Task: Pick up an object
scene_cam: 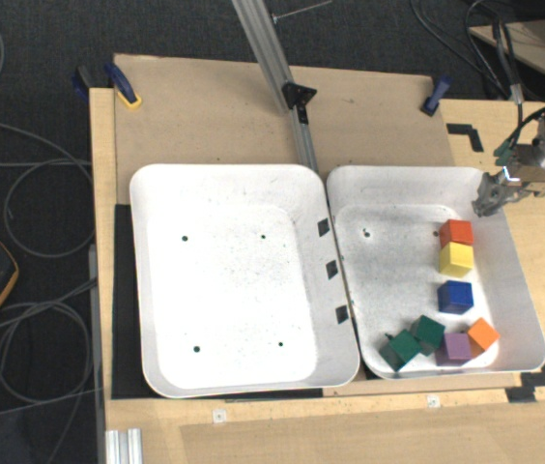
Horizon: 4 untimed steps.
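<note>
Right now we see our gripper [493,197] hanging over the far right corner of the right bin [388,187], just beyond the rim, and we cannot tell how it stands, since it is small and partly blurred at this slant. Nothing is visibly held.

The candidates all sit along the right side of that bin. An orange-red cube [457,232] lies nearest the gripper, touching a yellow cube [457,256] just nearer to us; a blue cube [455,296] sits a little apart further down. In the near right corner, two green blocks [415,340], a purple block [456,346] and an orange block [483,333] crowd together. The left bin [157,259] carries none of them.

As we judge it, the main risks come from crowding and from the wall. If we go for the orange-red cube, one side of the gripper may land on the yellow neighbour, shoving both or catching neither. The cubes also lie close to the right wall, so a descent slightly off could strike the rim. The corner cluster looks worse still: a closing grip there could wedge against two blocks and slip. The blue cube, standing freer, seems the safer pick.

We can read no brand, label or writing anywhere.
</note>
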{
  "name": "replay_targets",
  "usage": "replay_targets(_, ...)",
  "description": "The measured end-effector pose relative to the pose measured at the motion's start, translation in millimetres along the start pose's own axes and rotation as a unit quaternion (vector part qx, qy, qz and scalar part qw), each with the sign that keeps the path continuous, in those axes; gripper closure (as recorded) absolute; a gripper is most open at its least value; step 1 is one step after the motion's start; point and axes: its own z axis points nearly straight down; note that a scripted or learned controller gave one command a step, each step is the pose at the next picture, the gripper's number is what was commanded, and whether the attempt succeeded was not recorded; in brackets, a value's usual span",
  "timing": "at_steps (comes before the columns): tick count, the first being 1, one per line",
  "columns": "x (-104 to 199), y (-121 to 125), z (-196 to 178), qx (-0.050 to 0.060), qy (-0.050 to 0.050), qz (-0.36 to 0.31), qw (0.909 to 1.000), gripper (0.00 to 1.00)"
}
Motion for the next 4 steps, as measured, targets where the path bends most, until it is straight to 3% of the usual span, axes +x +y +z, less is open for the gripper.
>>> replay_targets(4, 219, 0, -24, 0.001, 0.002, -0.003, 1.0, 1.0)
